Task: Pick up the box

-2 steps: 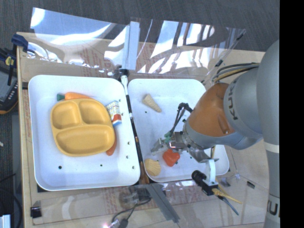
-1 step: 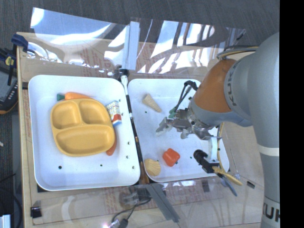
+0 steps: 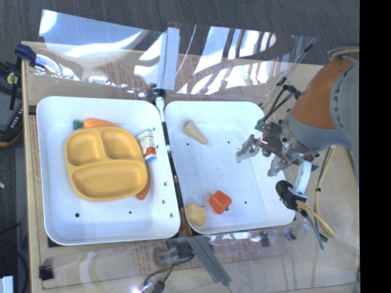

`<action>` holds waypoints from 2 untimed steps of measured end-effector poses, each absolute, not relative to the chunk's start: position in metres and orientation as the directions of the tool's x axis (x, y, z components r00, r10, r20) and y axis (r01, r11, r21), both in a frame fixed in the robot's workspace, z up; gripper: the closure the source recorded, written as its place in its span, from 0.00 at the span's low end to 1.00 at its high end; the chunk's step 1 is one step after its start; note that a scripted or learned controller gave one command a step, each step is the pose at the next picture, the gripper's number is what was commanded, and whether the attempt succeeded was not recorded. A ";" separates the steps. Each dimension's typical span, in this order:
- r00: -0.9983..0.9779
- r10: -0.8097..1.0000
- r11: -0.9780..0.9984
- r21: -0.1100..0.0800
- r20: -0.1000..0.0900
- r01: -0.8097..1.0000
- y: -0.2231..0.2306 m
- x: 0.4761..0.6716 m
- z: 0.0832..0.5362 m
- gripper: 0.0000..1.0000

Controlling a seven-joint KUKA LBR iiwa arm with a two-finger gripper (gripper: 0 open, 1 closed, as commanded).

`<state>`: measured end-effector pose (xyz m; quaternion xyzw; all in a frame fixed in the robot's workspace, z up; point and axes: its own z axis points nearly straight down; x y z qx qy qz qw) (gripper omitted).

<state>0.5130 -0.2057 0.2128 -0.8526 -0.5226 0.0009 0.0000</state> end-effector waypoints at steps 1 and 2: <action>0.293 0.956 -0.293 -0.006 0.001 0.956 -0.199 0.531 0.178 0.00; -0.038 0.999 0.038 -0.005 0.002 0.999 -0.183 0.546 0.145 0.00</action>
